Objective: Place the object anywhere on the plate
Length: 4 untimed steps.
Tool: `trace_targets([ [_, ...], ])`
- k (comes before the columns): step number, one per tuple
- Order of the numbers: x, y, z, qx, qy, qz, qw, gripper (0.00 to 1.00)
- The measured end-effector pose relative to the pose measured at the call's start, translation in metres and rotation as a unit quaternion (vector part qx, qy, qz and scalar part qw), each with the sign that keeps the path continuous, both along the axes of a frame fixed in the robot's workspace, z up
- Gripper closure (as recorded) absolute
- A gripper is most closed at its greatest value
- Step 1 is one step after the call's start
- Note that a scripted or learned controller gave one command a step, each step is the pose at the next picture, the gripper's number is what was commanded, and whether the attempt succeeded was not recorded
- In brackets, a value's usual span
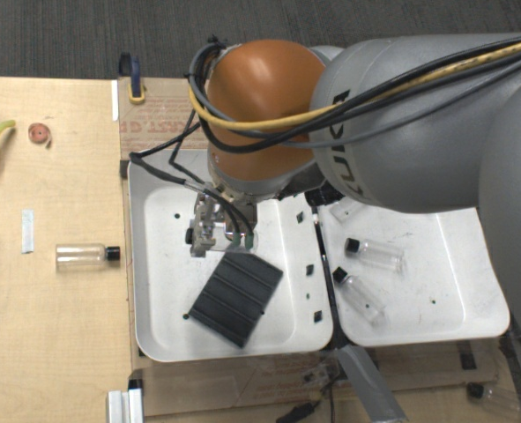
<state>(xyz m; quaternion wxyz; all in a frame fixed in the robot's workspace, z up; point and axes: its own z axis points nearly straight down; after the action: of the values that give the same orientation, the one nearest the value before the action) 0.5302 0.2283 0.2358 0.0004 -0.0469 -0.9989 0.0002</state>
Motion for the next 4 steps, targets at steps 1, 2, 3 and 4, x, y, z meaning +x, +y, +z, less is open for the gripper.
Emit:
trace_targets([
  [1,-0.050,-0.001,-0.093,-0.0004,0.001,0.057,0.9984,1.00],
  [2,-0.050,-0.001,-0.093,-0.0002,0.001,0.057,0.9984,0.00],
  [3,-0.014,-0.014,-0.042,0.0014,-0.002,0.389,0.9211,0.00],
  [4,0.011,-0.062,0.047,0.0012,-0.002,0.508,0.8614,0.00],
])
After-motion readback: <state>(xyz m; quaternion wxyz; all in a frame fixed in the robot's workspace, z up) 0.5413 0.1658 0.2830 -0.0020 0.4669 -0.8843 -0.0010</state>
